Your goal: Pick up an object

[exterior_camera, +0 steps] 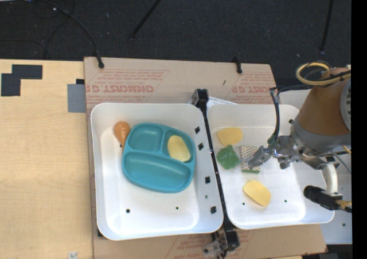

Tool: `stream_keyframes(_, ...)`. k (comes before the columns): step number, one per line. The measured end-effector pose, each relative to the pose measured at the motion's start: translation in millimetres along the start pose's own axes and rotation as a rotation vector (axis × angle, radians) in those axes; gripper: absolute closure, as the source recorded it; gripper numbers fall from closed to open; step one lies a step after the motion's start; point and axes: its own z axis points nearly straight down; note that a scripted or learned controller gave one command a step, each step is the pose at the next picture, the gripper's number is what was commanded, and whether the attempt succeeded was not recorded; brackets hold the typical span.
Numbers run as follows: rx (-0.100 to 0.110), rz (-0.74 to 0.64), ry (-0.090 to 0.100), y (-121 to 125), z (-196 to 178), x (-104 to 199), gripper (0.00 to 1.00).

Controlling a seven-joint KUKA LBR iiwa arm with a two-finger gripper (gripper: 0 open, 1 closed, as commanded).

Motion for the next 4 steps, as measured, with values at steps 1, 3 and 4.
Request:
stream_keyframes(1,0.001,0.001,0.001,-5.1,46.0,6.6,0.0)
stream_keyframes(3,-0.008,0.004,-0.002,-5.2,-8.8,0.8,1.0)
stream_keyframes(4,-0.01,0.002,-0.003,-6.6,-66.9,-9.0,1.0)
